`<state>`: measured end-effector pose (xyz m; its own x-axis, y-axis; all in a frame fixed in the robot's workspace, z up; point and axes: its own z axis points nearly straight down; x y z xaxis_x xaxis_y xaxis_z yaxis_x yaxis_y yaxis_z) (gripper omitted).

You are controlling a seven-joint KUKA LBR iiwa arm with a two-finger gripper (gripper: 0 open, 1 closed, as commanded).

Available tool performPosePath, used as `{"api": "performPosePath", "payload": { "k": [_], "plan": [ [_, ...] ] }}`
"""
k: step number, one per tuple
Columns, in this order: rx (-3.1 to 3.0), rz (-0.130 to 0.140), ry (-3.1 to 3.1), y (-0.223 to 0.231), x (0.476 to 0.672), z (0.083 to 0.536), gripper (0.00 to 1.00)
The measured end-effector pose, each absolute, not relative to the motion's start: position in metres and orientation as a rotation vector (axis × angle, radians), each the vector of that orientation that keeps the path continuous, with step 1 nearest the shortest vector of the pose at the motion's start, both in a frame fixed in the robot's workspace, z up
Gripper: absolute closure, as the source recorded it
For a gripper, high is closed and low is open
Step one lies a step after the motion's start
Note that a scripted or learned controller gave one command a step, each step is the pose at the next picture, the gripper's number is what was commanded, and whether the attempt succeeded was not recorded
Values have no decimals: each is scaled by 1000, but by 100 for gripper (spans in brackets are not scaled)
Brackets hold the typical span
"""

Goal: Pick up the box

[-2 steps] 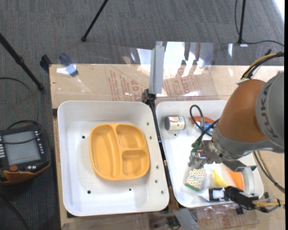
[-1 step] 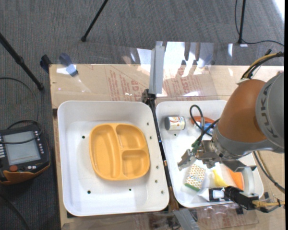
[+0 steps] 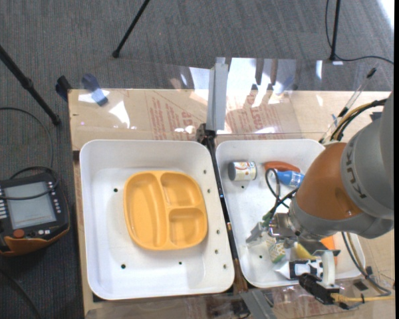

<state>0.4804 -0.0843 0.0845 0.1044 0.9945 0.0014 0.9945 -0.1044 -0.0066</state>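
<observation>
The grey arm [image 3: 346, 191] hangs over the right bin [image 3: 253, 271]. Its pincer [image 3: 274, 234] sits low there; I cannot tell its grip. The small box [image 3: 276, 250] lies just under it, so it should go straight down.

The divided tray [image 3: 165, 209] lies in the left bin [image 3: 93, 244]. Right of the tray, in the right bin [image 3: 243, 258], a can [image 3: 242, 171] lies on its side toward the far wall, with the arm [image 3: 339, 191] farther right over that bin.
</observation>
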Motion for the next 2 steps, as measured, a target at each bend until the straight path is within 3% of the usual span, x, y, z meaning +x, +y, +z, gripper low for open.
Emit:
{"api": "performPosePath", "payload": {
  "k": [1,2],
  "plan": [
    [-2280,6,-2150,-100,475,112,0],
    [-2279,12,-2141,-101,475,117,100]
  ]
}}
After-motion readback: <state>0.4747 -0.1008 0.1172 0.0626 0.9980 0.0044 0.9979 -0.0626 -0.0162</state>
